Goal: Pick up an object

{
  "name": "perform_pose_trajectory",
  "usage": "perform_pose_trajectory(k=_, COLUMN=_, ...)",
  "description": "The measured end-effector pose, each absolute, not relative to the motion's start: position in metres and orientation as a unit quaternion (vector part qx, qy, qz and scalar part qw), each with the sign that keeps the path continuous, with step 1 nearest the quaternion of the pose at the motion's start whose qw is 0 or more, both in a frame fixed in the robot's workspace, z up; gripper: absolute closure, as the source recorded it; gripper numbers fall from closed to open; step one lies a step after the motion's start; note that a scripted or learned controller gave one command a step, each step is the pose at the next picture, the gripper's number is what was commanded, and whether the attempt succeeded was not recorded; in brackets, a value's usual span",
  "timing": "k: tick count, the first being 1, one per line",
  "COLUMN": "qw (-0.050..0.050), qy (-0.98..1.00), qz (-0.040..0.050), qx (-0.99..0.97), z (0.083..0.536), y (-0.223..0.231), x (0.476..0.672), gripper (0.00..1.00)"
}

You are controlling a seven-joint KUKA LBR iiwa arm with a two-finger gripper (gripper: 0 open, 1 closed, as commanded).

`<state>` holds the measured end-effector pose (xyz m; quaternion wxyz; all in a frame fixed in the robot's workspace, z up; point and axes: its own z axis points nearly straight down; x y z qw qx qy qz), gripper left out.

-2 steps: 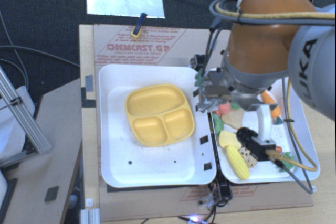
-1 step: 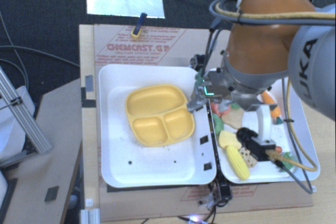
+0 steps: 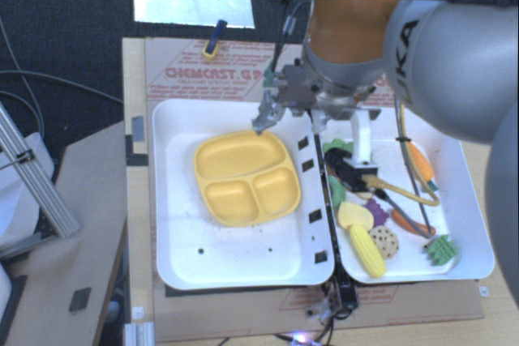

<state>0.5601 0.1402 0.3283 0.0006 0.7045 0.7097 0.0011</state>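
Note:
My gripper (image 3: 285, 116) hangs over the far edge of the left bin (image 3: 174, 198), near the divider between the two bins. Its lower tip is right at the far rim of a yellow three-compartment plate (image 3: 246, 177) that lies flat in that bin. I see nothing held in it. The right bin (image 3: 466, 198) holds small toy foods: a corn cob (image 3: 366, 249), a cookie (image 3: 386, 242), purple grapes (image 3: 378, 214), a pale yellow piece (image 3: 352, 215), a carrot (image 3: 420, 161) and a green leafy piece (image 3: 442, 249). The arm's large body hides the far part of the right bin.
A second orange piece (image 3: 412, 224) lies near the grapes, and green pieces (image 3: 337, 147) sit by the divider. Behind the bins, a blue and yellow tool (image 3: 214, 40) rests on the cardboard. A metal frame (image 3: 32, 174) stands at the left.

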Motion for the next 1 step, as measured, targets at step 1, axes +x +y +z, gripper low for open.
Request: perform_pose_trajectory(k=1, qw=0.001, qy=0.709, qz=0.001, qx=0.705, z=0.3182, y=0.1412, x=0.6011, gripper=0.0)
